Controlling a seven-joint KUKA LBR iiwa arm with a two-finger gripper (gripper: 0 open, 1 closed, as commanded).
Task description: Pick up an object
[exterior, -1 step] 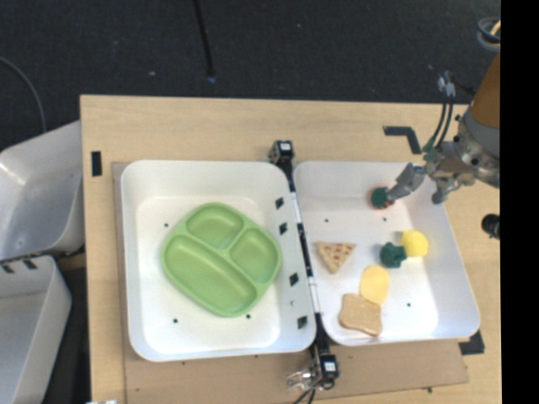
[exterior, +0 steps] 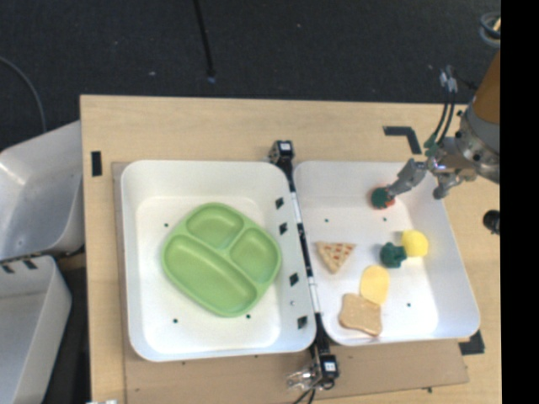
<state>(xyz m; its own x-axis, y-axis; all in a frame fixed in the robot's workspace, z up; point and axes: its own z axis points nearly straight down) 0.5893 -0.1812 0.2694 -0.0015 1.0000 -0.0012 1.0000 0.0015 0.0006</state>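
Reaching in from the right, the arm (exterior: 482, 124) is cut off at the frame edge; gripper (exterior: 425, 179) fingers spread apart above the right bin (exterior: 438, 310), a small red-and-green object (exterior: 383, 197) at one fingertip.

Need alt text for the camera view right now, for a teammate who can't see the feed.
The gripper hangs over the far right of the right bin, beside a small red and green item. The same bin holds a pizza slice, a bread slice and yellow pieces. The left bin holds a green divided plate.
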